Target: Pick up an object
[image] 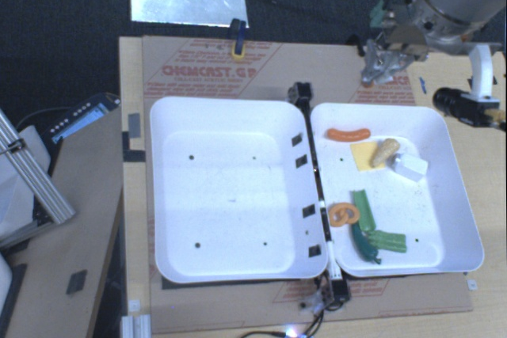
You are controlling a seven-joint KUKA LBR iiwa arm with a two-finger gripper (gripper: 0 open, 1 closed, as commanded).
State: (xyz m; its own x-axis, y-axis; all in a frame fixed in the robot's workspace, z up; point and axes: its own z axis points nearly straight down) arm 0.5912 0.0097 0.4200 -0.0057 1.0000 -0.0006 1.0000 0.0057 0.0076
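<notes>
While the grey arm's jaws (383, 69) hang above the worktop just beyond the far rim of the right-hand shallow white bin (458, 194), nothing sits between them, and whether they stand wide or narrow I cannot tell. Nearest below them lie an orange sausage-shaped piece (348, 134), a flat yellow square (363, 156), a tan lumpy piece (386, 152) and a small white block (410, 167). These crowd together, so a descent could nudge neighbours or close on two.
</notes>
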